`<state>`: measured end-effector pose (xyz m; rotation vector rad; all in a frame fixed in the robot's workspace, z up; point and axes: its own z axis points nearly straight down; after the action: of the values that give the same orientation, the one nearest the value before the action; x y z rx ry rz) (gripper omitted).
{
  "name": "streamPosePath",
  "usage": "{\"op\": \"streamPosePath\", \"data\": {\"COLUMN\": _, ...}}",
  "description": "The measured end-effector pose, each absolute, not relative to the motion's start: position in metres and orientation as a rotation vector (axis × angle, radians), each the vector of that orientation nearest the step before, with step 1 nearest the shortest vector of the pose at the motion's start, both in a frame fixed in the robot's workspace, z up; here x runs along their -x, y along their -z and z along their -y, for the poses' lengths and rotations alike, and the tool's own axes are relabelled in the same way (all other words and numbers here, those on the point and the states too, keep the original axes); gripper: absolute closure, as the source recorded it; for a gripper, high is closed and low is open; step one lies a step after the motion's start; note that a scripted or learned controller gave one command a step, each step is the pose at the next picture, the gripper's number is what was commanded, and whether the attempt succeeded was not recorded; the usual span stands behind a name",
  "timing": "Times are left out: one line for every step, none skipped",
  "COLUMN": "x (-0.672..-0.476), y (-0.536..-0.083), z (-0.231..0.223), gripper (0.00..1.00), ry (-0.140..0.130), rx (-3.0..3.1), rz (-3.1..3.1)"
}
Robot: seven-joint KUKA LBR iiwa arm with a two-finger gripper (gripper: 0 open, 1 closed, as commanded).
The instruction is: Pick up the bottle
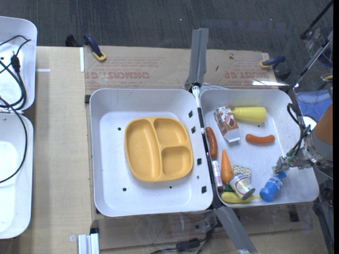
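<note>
The blue bottle (270, 188) is located in the right bin (286, 97), lying on its side near the bin's front right corner, with its cap end directed toward the arm. The hand (284, 163) is positioned just above and beside the cap end of the bottle, at the right wall of the bin. Whether the hand is wide or narrow cannot be determined from the camera view, and no contact with the bottle can be confirmed.

The step in hand is judged to be the approach to the grasp; the bottle is not yet lifted. For the next move, the hand should be centred over the bottle body and lowered around it across its narrow width. Care is required, since a small can (241, 186) and a banana (234, 197) lie just beside the bottle's lower end.

Other contents of the right bin include a yellow bottle (249, 114), a carton (226, 122), two sausages and a carrot (226, 165). A yellow divided plate (158, 148) is held in the left bin (106, 163).

Reversed red lettering is printed on the cardboard (143, 70) laid on the tabletop behind the bins; it appears to read "CHEMCAT", though this is uncertain. Labels on the carton and can are too small to be read.
</note>
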<state>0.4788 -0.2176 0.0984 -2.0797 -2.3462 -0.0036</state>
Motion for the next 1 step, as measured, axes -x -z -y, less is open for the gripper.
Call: {"op": "streamPosePath", "data": {"x": -0.5023, "y": -0.1875, "z": 0.1980, "gripper": 1.00, "ry": -0.004, "rx": 2.226, "rz": 2.214}}
